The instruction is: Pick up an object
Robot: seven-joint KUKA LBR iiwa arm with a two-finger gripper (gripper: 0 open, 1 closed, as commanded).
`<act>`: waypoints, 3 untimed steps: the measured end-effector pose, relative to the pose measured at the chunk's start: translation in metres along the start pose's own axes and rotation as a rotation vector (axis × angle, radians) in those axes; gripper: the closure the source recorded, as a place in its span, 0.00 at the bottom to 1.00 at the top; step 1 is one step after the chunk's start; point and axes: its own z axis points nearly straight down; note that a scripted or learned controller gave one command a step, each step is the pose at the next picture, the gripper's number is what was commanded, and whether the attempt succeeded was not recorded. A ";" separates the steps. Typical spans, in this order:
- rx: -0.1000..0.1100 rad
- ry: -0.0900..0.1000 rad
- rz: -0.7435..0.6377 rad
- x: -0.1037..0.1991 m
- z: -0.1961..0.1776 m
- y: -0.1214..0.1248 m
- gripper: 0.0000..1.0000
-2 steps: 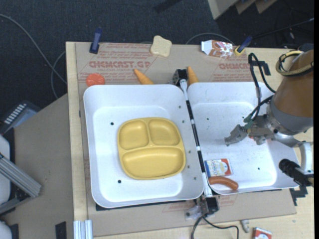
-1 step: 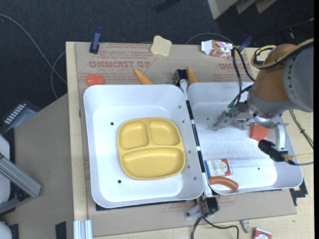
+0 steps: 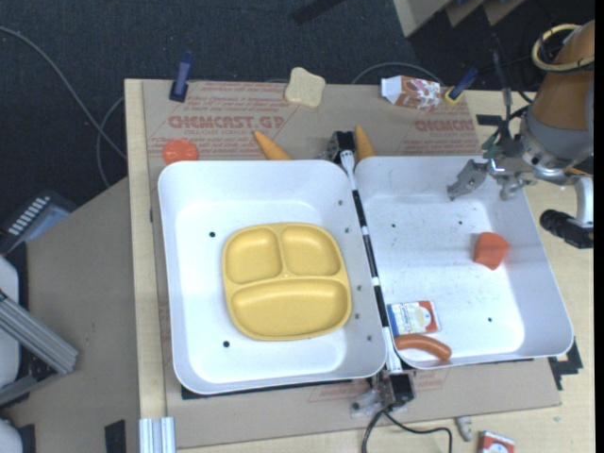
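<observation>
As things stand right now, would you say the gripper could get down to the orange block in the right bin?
Probably yes. The orange block sits alone on bare bin floor, with the gripper just above it in the camera view and nothing between them. The small carton and sausage lie well away.

The grey arm reaches in from the right, its orange band above and to the right of the wrist. The hand point(image 3: 481, 178) sits low at the arm's left end, its two fingers point(image 3: 462, 181) spread apart, nothing between them.
</observation>
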 end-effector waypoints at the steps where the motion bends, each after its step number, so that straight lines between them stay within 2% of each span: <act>1: 0.005 0.002 0.000 -0.018 0.012 -0.038 0.00; 2: 0.006 0.004 -0.001 -0.014 0.052 -0.066 0.00; 3: 0.005 0.004 -0.001 0.035 0.058 -0.089 0.00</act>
